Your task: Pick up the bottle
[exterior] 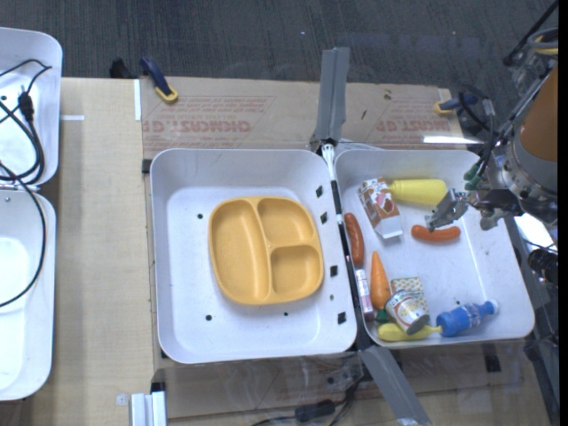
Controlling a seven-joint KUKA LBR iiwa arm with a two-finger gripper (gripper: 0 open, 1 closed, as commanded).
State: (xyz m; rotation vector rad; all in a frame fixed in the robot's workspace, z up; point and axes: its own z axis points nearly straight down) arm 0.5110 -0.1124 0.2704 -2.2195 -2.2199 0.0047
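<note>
A blue bottle (461, 319) lies on its side in the right bin's near right corner, its pale cap pointing right. A yellow squeeze bottle (417, 190) lies near the bin's far wall. My gripper (446, 213) hangs over the right bin (506, 264), just right of the yellow bottle and just above a small orange sausage (437, 233). It is well behind the blue bottle. Nothing shows in its grasp.
The right bin also holds a red and white carton (382, 208), a brown sausage (355, 238), a carrot (380, 279), a small tub (407, 311) and a banana (398, 332). A yellow divided plate (266, 248) lies in the left bin (177, 238).
</note>
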